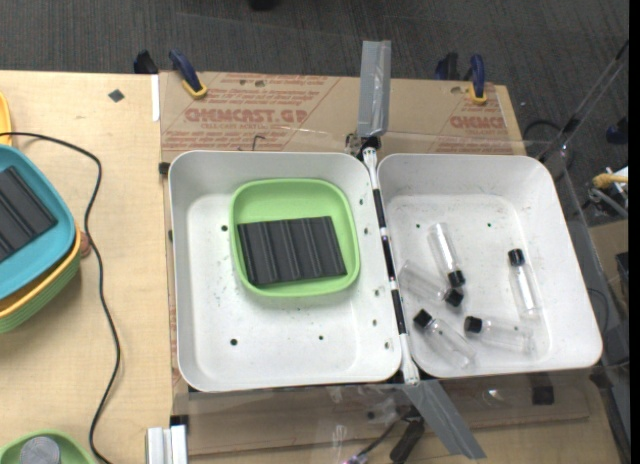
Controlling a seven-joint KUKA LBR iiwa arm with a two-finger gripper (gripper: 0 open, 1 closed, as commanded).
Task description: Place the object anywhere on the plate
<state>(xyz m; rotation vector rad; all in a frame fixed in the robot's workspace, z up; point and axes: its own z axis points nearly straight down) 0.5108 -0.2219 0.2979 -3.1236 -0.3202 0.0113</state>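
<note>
Vials (441,249) of clear plastic with black caps lie scattered in the right bin (560,202), all in its lower half. One lies near the bin's middle with its cap pointing down the view. A second (521,287) lies well to its right, cap at the upper end. A third (500,333) lies along the bottom wall, cap at its left end. Two more black caps (453,297) (422,320) sit close together toward the divider between the bins; their clear bodies are hard to make out against the white floor.

The plate (292,202), green and square with rounded corners, rests in the upper middle of the left bin (200,332). A dark ribbed mat (292,251) covers most of its floor. None of the vials touches the plate.

Both bins sit on a sheet of printed cardboard (250,112), held at its far edge by two blue-and-yellow clamps (187,74) (477,82). A grey strip of tape (374,87) runs up from the seam between the bins. On the wooden tabletop (120,152) to the left, a black cable (100,282) curves past stacked teal and yellow bowls (35,242).
</note>
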